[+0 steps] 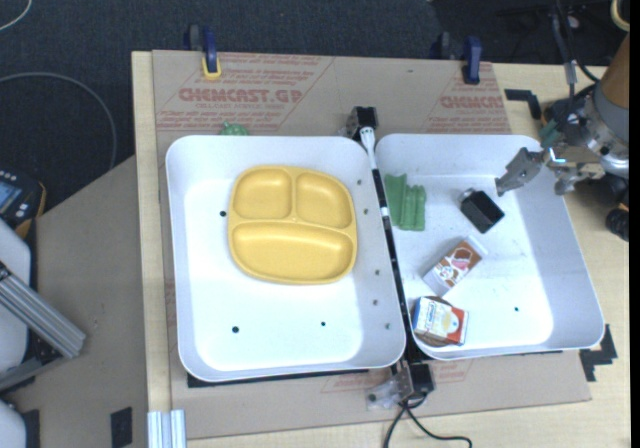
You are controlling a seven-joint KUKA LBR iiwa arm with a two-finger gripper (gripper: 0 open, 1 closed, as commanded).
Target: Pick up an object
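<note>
Claw (522, 172) seen over right bin's (560, 266) far right corner; finger state cannot be told. Black block (481, 210), nearest object, lies just left and nearer the camera, long axis slanted.

Tool (522, 172) over right bin (560, 266), near black block (481, 210); yellow tray (293, 223) in left bin (200, 266).

We read red print on the brown board (300, 86) behind the left bin (190, 236): "CHEMCAST" with further letters, repeated faintly to the right behind the right bin (570, 266). The printing on the two small cartons (452, 268) inside that right bin is too small to read.
</note>
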